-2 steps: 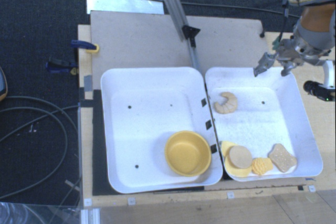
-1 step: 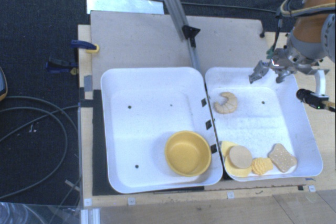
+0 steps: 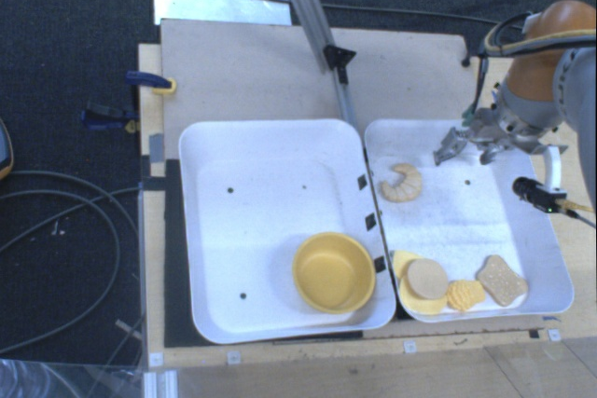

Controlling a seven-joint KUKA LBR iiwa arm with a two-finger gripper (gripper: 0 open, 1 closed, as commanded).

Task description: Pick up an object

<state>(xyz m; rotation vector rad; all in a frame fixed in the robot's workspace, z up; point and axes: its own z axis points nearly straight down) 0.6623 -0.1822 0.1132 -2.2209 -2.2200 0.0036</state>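
Your target: croissant, pale tan, curved crescent, lying flat; your pincer hangs just right of it, spread wide, holding nothing.

Blue/yellow clamp at bench's left edge; grey cables on dark floor.

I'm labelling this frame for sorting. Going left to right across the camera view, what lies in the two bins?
Yellow bowl → croissant → round cracker → ridged yellow chip → bread slice. The claw hovers above the right bin, right of the croissant.
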